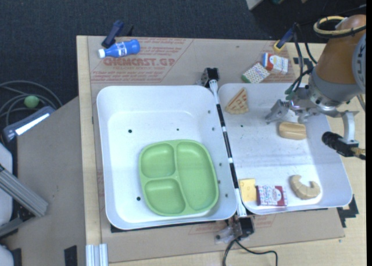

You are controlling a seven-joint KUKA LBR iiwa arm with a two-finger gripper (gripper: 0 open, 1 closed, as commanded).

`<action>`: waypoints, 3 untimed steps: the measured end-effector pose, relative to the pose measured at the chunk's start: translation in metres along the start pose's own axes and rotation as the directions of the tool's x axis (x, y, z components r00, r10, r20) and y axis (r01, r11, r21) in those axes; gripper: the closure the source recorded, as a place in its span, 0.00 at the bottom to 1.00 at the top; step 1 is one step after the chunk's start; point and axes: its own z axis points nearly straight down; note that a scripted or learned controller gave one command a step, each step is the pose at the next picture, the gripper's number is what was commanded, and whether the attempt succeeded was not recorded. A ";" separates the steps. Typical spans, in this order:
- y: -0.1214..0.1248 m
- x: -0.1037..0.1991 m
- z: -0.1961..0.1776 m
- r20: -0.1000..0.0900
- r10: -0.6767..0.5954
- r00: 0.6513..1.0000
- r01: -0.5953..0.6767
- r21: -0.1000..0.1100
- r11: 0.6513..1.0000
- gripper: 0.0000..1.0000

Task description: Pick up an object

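My gripper [287,114] hangs over the far part of the right bin [325,160], and its grey fingers [272,115] are spread open with nothing between them. A tan bread roll [292,130] lies just in front of the fingertips, close to them but not gripped. In the same bin, a tan wedge-shaped slice [237,101] lies at the far left. A yellow block [247,190], a red and white packet [271,195] and a curved tan pastry piece [305,187] lie along the near edge.
The left bin [116,114] holds a green divided plate [177,176]. On the bench behind the bins lie a blue and white bottle [119,49] and two small boxes [256,73] [278,63]. A black clamp [210,75] sits where the bins meet.
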 end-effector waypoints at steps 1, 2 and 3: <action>-0.031 -0.022 -0.038 0.001 0.003 1.000 -0.003 0.000 1.000 0.00; -0.010 -0.035 0.014 0.001 0.002 1.000 -0.002 0.000 1.000 0.00; -0.017 -0.029 0.020 0.000 0.002 1.000 -0.002 0.001 1.000 0.00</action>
